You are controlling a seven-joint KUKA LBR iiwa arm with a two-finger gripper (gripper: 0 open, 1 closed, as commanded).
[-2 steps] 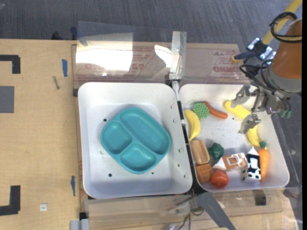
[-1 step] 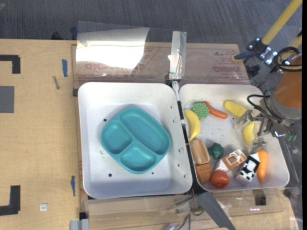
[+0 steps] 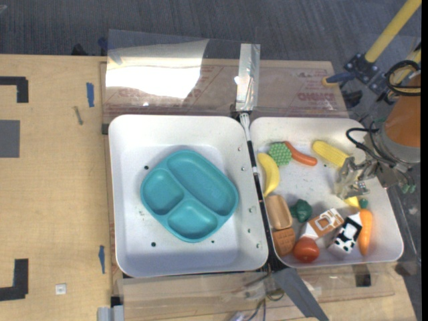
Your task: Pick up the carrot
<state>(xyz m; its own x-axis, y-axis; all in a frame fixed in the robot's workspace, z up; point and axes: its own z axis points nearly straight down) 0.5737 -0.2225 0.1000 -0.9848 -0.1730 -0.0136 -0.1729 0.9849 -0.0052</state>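
Observation:
The carrot (image 3: 365, 233) is orange with a small green top. It lies on end near the right wall of the right bin (image 3: 394, 246), toward the front. My gripper (image 3: 354, 178) hangs over the same bin, just behind and slightly left of the carrot's green top, with nothing visibly held. The grey arm with its orange band (image 3: 404, 122) reaches in from the right edge above it.
The right bin also holds a banana (image 3: 270, 172), a corn cob (image 3: 331, 154), a red-orange stick with a green knobbly end (image 3: 299, 155), a bread loaf (image 3: 280, 223), a tomato (image 3: 306, 250), a small box (image 3: 326, 223) and a black-and-white toy (image 3: 346, 236) touching the carrot. A teal divided plate (image 3: 189, 194) lies in the left bin (image 3: 127, 246).

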